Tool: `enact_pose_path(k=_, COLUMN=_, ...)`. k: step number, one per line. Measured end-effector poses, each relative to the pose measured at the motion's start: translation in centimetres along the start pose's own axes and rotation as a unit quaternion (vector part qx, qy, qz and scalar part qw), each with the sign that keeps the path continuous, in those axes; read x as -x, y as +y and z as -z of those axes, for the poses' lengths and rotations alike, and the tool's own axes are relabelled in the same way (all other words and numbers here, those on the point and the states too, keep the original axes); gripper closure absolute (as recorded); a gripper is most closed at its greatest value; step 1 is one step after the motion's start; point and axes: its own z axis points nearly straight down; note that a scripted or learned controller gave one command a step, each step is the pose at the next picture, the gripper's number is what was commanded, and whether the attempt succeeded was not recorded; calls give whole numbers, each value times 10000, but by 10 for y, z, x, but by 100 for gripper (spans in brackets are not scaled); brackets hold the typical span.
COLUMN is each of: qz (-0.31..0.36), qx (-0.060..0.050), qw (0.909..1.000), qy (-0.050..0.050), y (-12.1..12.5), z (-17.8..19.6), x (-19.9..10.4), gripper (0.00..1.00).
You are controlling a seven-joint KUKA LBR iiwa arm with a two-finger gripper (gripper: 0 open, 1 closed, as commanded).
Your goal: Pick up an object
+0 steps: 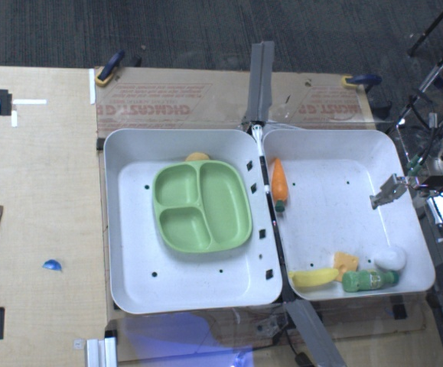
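The right bin [336,159] holds an orange carrot [279,180] against its left wall. Along its front wall lie a yellow banana [315,277], a small orange piece [346,262], a green bottle [369,280] on its side and a white rounded object [390,259]. My gripper [387,192] hangs at the right rim of this bin, above bare floor, well apart from every object and with nothing seen in it. In the left bin [129,228] rests a green divided plate [203,206], and a yellow object [197,157] peeks out behind it.
A grey divider post [261,82] rises behind the seam between the bins. Blue clamps [111,65] sit on the cardboard at the back. Cables and arm hardware [435,182] crowd the right side. A small blue item [51,265] lies on the wooden bench at left.
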Motion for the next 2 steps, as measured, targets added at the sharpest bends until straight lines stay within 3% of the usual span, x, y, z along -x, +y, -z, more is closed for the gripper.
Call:
enact_pose_path(k=1, qz=316, qx=0, qw=9995, qy=1, y=-31, z=-86, x=-70, gripper=0)
enact_pose_path(k=2, qz=2530, qx=11, qw=9675, qy=-1, y=-30, z=-144, x=-66, gripper=0)
